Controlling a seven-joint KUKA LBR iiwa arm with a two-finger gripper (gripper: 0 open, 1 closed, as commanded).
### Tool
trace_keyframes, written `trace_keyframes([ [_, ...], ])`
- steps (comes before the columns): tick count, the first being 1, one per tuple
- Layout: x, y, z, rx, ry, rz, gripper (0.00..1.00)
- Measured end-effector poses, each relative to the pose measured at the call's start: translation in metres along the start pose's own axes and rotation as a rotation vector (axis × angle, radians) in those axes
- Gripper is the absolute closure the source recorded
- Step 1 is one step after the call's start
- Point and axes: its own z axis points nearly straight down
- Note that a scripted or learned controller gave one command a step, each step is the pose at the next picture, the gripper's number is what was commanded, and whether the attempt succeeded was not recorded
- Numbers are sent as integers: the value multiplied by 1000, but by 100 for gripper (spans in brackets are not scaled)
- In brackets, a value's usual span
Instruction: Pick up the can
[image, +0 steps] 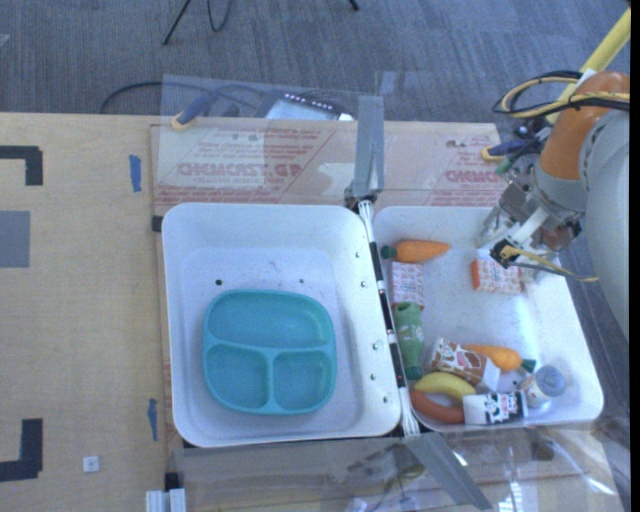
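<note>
1. We find the can (547, 381) at the near right corner of the right bin (585, 330), standing roughly upright with its pale round top facing up, close against the bin's wall.
2. It is crowded: a small black-and-white carton (498, 407) lies just beside it on the left, with a banana (445, 384) and an orange carrot-like piece (497, 355) further along that pile.
3. The gripper (510, 250) hangs over the far side of the same bin, just above a small red-and-white packet (497, 277), well apart from the can. We cannot tell whether it is apart or together; nothing visibly sits in it.
4. We judge the can stiff and light, with a smooth curved side that may slip under a weak squeeze, so a firm hold across its width, low on the body, looks best.
5. The wall and the carton leave little room around it, so we expect a tight descent and a risk of nudging the can over.
6. The left bin (190, 300) holds a teal divided plate (268, 352).
</note>
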Motion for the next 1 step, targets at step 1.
trace_keyframes([
  [1,3,0,-9,-6,2,-5,100],
])
